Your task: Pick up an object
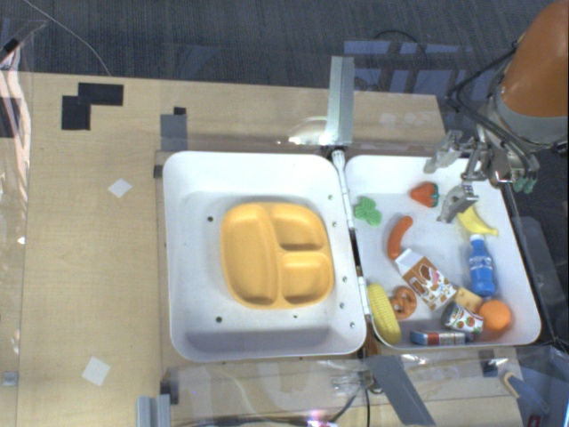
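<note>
The two shallow white bins (191,238) look like smooth moulded plastic with a soft sheen. The yellow divided tray (271,252) is matt plastic. The pale bench top (80,256) looks like light wood laminate, smooth. The orange sausage-shaped toy (398,237) and yellow banana toy (476,221) appear glossy plastic. The grey upright post (341,100) between the bins looks like brushed metal.

A robotics lab: wooden bench (89,265) with two white bins (178,238), toy food, cables and grey carpet (222,16)
</note>
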Motion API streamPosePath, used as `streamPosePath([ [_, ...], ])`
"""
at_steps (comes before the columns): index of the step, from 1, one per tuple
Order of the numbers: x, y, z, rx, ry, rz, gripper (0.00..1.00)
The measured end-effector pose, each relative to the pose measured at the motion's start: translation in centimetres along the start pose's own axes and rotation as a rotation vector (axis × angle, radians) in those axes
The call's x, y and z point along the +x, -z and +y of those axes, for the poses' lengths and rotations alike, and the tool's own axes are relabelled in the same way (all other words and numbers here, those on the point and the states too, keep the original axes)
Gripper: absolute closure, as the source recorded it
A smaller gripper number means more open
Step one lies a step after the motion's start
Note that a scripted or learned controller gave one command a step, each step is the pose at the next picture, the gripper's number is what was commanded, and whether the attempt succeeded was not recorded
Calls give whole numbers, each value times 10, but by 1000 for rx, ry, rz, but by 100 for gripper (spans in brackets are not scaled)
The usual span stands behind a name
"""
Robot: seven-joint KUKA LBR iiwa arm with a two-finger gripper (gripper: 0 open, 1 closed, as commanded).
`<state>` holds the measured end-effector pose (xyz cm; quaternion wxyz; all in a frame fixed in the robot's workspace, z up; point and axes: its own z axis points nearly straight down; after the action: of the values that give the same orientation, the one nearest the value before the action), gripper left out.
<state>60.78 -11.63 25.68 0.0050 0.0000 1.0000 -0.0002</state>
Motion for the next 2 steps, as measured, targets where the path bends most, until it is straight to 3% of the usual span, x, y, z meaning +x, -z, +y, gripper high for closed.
streamPosePath([
  [1,2,63,-13,2,150,-5,0],
  [2,-15,-162,-39,-3,106,7,0],
])
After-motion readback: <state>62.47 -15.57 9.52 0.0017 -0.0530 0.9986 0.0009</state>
